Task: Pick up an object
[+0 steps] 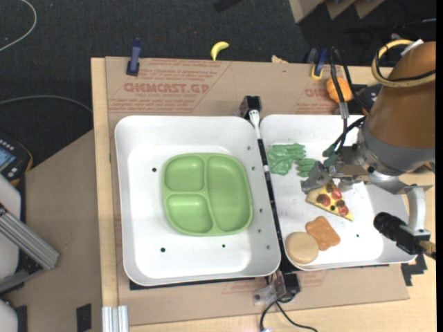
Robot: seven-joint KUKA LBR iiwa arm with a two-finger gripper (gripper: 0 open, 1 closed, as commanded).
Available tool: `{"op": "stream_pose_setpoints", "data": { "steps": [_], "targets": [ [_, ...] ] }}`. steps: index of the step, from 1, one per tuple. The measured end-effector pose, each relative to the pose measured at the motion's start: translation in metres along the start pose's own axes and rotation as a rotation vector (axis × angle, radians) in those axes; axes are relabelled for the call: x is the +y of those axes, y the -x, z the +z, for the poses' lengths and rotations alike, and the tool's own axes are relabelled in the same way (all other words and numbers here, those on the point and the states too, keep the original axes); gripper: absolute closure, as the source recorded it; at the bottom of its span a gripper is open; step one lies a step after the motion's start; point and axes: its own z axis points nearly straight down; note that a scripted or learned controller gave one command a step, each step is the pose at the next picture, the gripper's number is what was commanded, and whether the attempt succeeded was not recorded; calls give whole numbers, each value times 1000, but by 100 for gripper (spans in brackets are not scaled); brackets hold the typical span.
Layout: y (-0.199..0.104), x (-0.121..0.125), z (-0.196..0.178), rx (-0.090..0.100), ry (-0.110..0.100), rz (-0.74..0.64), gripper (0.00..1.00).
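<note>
So the gripper (320, 177) is down in the right bin (291, 126), fingers spread a little, tips sitting right at the top end of the pizza slice (331, 201) and just below the green leafy thing (284, 156); nothing is actually between them. Count for that bin: one pizza slice, one leafy green, one orange nugget-looking piece (323, 232) and one round tan bun (301, 247) touching it. The left bin (138, 137) has one green divided plate (208, 194).
</note>
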Motion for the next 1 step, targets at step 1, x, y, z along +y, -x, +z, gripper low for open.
{"op": "stream_pose_setpoints", "data": {
  "steps": [1],
  "targets": [
    [-56,0,-44,2,-3,-4,100]
  ]
}}
